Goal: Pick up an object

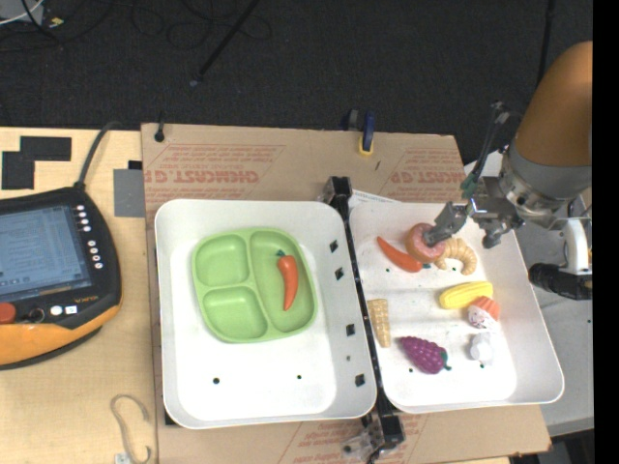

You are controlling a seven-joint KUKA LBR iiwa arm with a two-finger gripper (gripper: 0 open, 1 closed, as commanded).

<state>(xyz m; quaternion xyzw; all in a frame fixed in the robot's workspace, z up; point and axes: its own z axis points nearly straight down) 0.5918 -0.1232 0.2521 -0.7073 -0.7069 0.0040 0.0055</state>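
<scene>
Camera view: the jaws' state cannot be told above the pink doughnut point(423, 243), where 1 grasp could be spoiled by the touching croissant point(460, 255) and orange carrot point(397, 255).

Two white bins point(184, 288) are lying side by side, holding one green divided plate point(253, 285), two orange-red peppers point(288, 278), one grape bunch point(424, 354), and one corn cob point(465, 294).
</scene>
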